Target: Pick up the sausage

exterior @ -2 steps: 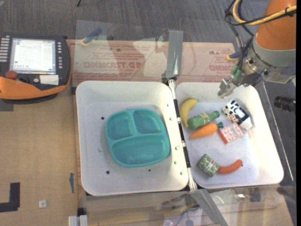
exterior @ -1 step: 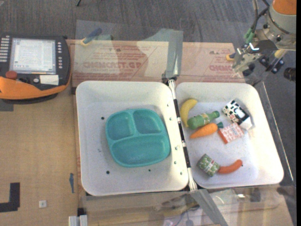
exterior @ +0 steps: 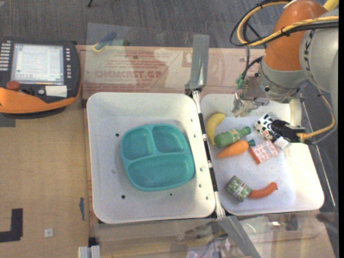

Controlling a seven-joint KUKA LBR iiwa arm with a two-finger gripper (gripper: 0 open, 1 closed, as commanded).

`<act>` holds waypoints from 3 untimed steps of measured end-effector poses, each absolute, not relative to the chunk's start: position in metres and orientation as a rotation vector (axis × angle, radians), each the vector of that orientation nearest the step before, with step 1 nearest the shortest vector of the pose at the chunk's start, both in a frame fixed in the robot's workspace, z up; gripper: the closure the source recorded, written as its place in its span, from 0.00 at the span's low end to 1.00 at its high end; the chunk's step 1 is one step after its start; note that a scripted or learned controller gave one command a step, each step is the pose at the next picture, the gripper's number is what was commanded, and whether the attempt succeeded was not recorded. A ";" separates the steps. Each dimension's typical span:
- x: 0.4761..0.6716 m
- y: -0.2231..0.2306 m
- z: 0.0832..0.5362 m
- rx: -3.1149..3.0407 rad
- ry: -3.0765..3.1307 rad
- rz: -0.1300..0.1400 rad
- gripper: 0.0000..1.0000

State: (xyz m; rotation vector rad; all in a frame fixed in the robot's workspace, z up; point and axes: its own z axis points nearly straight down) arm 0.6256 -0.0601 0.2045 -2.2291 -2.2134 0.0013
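Note:
The sausage [exterior: 263, 190] is a reddish-orange curved piece lying near the front of the right bin [exterior: 306, 198], just right of a small green can [exterior: 237, 188]. My gripper [exterior: 244, 106] hangs over the back of the right bin, above and right of the banana [exterior: 215, 126]. It is well behind the sausage and apart from it. Nothing shows in its grasp.
The right bin also holds a green bottle [exterior: 233, 137], an orange carrot [exterior: 234, 150], a red-and-white packet [exterior: 264, 152] and a black-and-white spotted item [exterior: 264, 124]. A teal divided plate [exterior: 157, 157] lies in the left bin [exterior: 102, 144]. A teach pendant [exterior: 37, 74] sits at the far left.

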 end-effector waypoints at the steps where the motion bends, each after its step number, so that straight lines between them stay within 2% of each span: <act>1: 0.651 0.014 0.225 -2.538 -1.854 0.000 1.00; 2: 0.666 0.112 0.245 -2.575 -1.800 -0.001 1.00; 3: 0.667 0.014 0.276 -2.394 -2.039 -0.003 1.00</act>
